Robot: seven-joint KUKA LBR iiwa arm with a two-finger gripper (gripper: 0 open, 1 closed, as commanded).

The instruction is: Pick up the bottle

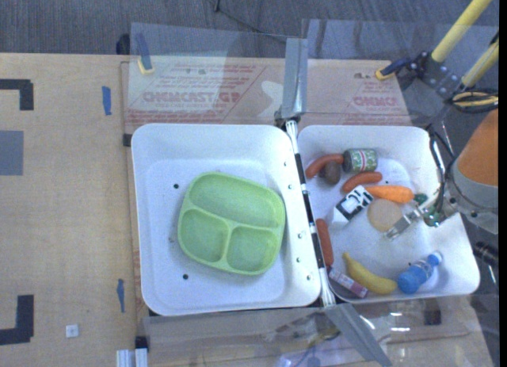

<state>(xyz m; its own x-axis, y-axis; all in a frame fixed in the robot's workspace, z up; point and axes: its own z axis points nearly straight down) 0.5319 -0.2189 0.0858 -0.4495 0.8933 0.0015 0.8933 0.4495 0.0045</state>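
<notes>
Gripper [400,228] hangs over the right bin [467,266], fingers spread, grasping nothing. One blue bottle [418,273] lies just below it near the bin's front edge, apart; one banana [368,276] lies beside the bottle. The left bin [150,199] bears one green tray [230,223].

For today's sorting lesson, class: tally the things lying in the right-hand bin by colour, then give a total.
Red sausages: 3
Orange carrot: 1
Yellow banana: 1
Blue bottle: 1
Green can: 1
Dark brown lump: 1
Beige disc: 1
Black-and-white box: 1
Pinkish item beside the banana: 1
Total: 11
</notes>
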